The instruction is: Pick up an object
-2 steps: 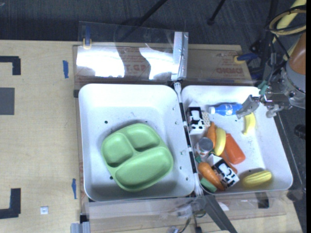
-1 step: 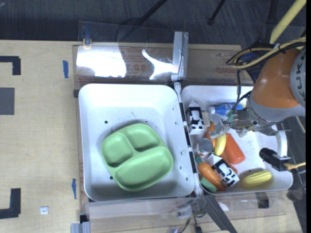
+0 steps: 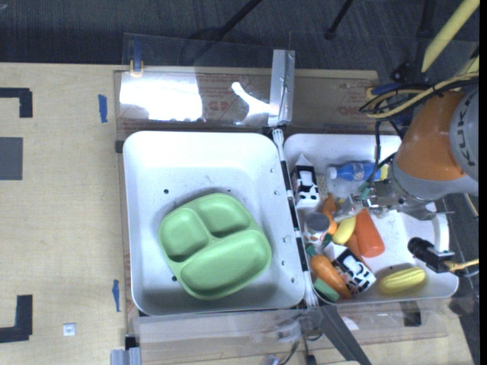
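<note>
Camera view shows toys heaped in the right bin [image 3: 380, 144]: an orange piece [image 3: 368, 234], a yellow banana [image 3: 402, 280], a blue bottle [image 3: 351, 172]. Above them hangs the end effector [image 3: 374, 198], its opening impossible to judge. A green divided plate [image 3: 215, 244] fills the left bin [image 3: 144, 204].

one fixed camera above, slanting down on both bins [image 3: 137, 204]

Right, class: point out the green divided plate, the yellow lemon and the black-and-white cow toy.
green divided plate [image 3: 216, 243], camera view, large lower compartment.
yellow lemon [image 3: 402, 280], camera view, its middle.
black-and-white cow toy [image 3: 306, 186], camera view, its body.
</note>
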